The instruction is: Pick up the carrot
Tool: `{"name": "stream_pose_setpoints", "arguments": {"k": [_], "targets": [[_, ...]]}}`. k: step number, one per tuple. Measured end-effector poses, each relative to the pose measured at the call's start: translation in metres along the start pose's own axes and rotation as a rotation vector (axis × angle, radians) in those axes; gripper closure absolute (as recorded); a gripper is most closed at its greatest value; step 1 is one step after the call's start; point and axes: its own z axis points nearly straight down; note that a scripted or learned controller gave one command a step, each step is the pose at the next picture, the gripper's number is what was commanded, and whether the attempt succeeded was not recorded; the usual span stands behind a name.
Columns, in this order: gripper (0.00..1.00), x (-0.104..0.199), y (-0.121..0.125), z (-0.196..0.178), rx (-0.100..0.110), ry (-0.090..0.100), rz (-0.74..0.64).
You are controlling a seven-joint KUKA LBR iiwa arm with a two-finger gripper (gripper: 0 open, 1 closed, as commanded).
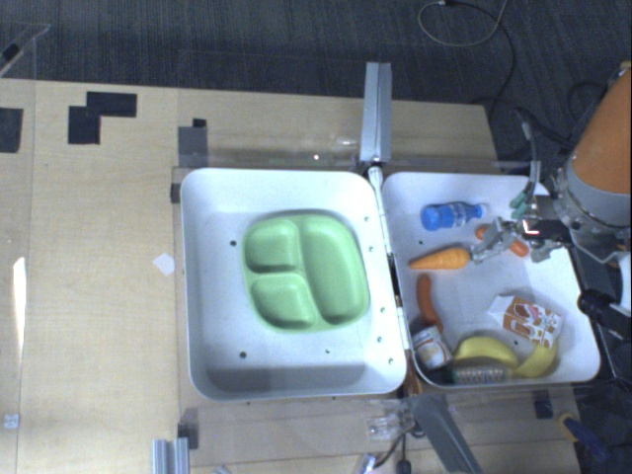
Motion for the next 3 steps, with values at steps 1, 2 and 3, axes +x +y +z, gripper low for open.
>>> {"name": "stream_pose_setpoints", "arguments": {"k": [1, 2, 3], "targets": [[0.0, -0.006, -0.027, 0.105, 0.002, 0.0, 0.218], [0.0, 0.016, 0.055, 0.176, 0.001, 0.001, 0.137], [0.0, -0.012, 0.112, 0.181, -0.007, 0.0, 0.07]]}}
